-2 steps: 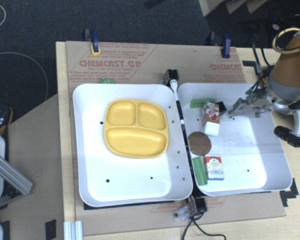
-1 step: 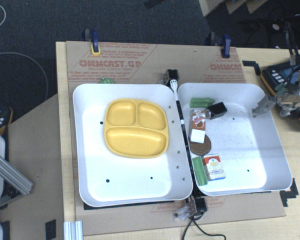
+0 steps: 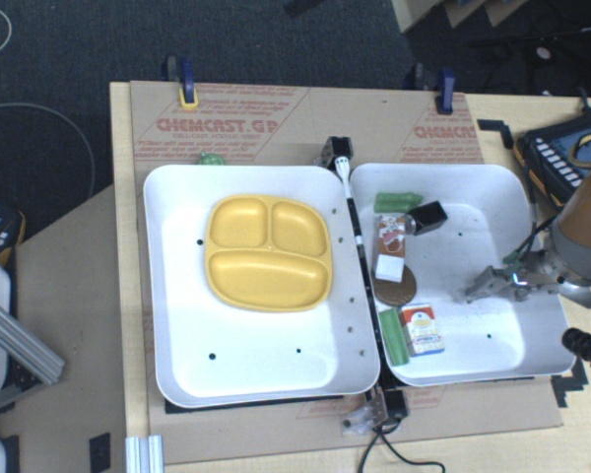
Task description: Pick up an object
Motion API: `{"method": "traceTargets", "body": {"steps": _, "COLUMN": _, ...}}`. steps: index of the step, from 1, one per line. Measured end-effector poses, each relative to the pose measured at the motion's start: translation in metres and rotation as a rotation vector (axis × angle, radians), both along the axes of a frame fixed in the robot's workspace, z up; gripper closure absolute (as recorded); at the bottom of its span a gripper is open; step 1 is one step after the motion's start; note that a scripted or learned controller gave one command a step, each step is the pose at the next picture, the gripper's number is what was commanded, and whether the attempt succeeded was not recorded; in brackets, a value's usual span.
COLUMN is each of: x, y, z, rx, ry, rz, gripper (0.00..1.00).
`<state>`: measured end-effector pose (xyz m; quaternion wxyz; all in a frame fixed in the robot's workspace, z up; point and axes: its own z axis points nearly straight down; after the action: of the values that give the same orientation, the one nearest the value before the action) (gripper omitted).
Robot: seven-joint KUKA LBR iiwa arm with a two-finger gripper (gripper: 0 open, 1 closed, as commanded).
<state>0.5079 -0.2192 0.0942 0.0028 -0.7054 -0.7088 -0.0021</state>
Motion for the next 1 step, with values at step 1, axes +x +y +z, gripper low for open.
{"method": "traceTargets", "body": {"steps": 1, "x": -0.0304, "y": 0.0319, "z": -0.0103, "rx": -0.003, "ry": 0.004, "rz": -0.005, "gripper": 0.00}}
